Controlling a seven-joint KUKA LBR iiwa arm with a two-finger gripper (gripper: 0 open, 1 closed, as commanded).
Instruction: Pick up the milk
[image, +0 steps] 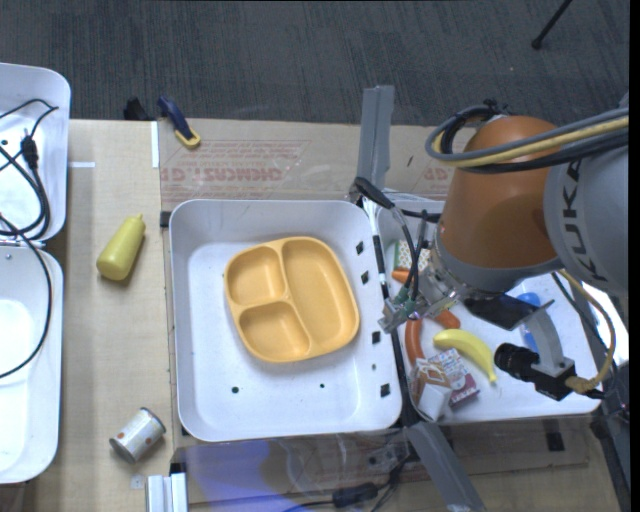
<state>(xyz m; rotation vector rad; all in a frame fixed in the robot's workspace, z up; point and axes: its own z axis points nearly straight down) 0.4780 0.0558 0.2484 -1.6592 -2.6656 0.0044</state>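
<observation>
arm (520, 190) reaches in from the right and hangs low over the right bin (590, 390), its orange wrist band covering much of that bin's upper half. gripper (410, 305) sits at the bin's left wall, close to the divider between the two bins. it is small and cluttered by cables there; cannot tell whether it is parted or closed, and nothing can be made out in its grasp.

milk (443, 380): a small brown and white carton, lying tilted at the near left corner of the right bin, below the gripper and apart from it. banana (467, 352) lies just above and right of the carton, near or touching its top edge. a red-orange sausage-like item (415, 340) lies between gripper and carton, probably a carrot or hot dog toy; blurred.

left bin (200, 330) holds a yellow divided plate (291, 298), flat, near centre. outside the bins on the bench: yellow mustard bottle (121, 248) at left, a small can (137, 434) on its side at lower left.

judgement: approach phase, pick not yet made. carton is wedged in a corner with the wall on two sides and the banana crowding a third, so a descent would call for the claw to align across the carton's free faces. risk: catching the banana or the bin wall instead.
</observation>
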